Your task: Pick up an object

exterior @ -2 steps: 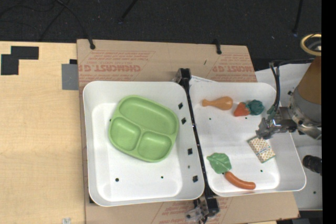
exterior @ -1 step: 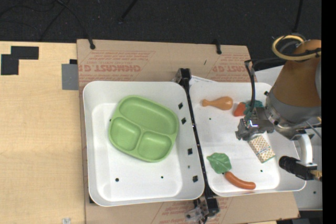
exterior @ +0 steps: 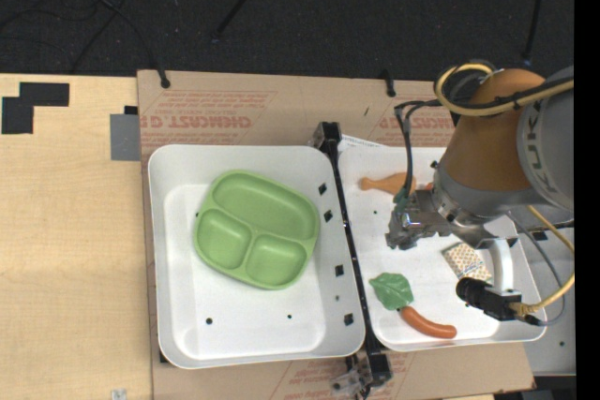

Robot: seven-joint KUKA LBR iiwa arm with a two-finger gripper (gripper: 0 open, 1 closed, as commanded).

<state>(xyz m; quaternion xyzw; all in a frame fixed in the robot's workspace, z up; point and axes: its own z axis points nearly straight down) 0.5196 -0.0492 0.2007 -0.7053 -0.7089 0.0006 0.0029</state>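
Nearest, a sausage (exterior: 429, 323) and green leaf (exterior: 391, 289) lie ungrasped below the claw (exterior: 406, 229), whose opening I cannot tell; it needs lowering onto one.

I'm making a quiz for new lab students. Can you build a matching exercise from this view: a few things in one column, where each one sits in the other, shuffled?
Things:
1. green divided plate
2. carrot toy
3. patterned cracker-like piece

Places:
A. right bin, near its front edge
B. left bin
C. right bin, just below the arm's wrist

Pairs: 1-B, 2-A, 3-C
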